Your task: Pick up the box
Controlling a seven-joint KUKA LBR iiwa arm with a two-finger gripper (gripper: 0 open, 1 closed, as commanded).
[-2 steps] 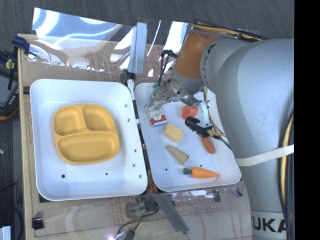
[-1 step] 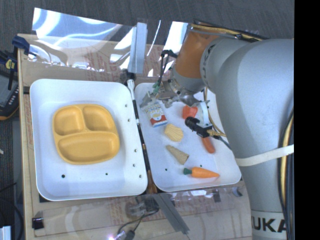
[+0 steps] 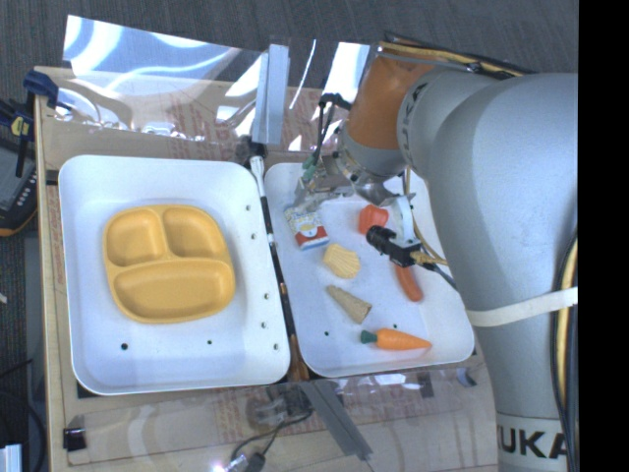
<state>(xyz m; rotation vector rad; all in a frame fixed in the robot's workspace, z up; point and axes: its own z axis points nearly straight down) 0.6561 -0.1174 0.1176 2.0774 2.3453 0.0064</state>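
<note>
The box [image 3: 309, 228] is small, white with red and blue print. It lies near the far left corner of the right bin [image 3: 447, 347]. My gripper [image 3: 312, 185] hangs at the far end of that bin, right over the box's far edge and down close to it. The grey arm with its orange band [image 3: 378, 106] comes in from the right above the bin. From this angle I cannot see whether the gripper touches the box.
Toy food lies near the box: a yellow ridged piece [image 3: 341, 260], a tan wedge [image 3: 350, 303], a carrot [image 3: 395, 339], a red piece [image 3: 373, 216] and an orange-red stick [image 3: 409, 283]. A yellow divided plate [image 3: 169, 264] sits in the left bin [image 3: 88, 357].
</note>
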